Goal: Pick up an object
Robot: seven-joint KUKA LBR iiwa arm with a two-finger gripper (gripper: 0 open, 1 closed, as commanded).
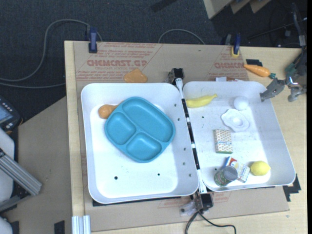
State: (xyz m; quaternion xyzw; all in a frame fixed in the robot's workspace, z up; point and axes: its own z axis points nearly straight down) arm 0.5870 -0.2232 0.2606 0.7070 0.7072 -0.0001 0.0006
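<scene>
The claw (pixel 282 88) hangs at the far right edge, above the right bin's (pixel 278 130) upper corner, fingers spread and gripping nothing, near a carrot (pixel 257 70).

Glossy plastic — the blue tray (pixel 140 129) and white bins (pixel 92 145) — on matt cardboard (pixel 161 55).

The gripper (pixel 282 87) enters at the right edge, where the arm behind it is cut off. An orange ball (pixel 104 111) sits partly hidden under the blue divided plate (pixel 140 129). Beside the can (pixel 224 175) and lemon (pixel 260 168), a small packet (pixel 240 170) is too small to identify.
</scene>
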